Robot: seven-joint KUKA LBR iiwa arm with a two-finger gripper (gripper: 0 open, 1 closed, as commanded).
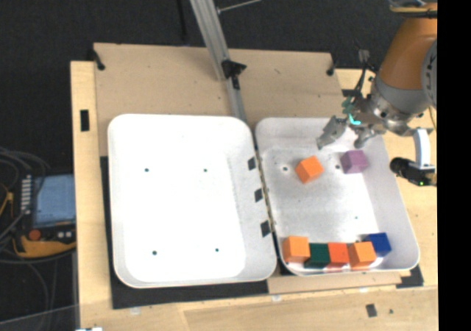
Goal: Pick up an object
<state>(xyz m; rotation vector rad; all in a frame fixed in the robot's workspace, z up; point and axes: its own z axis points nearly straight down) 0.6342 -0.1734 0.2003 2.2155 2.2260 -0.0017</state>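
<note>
Along the near wall of the right bin (383,204) five blocks sit packed in a row: an orange block (296,248), a green block (319,254), a red-orange block (338,253), another orange one (361,253) and a blue block (379,243) at the right end. Farther in, a lone orange cube (309,168) lies tilted on the bin floor, with a purple cube (354,161) near it to the right, the two apart. Above the far right corner of that bin the pincer (346,134) hangs with its fingers spread apart and nothing between them, close to the purple cube. The left bin (184,197) lies alongside on the bench (169,79). No writing or label can be read on any block or bin.
</note>
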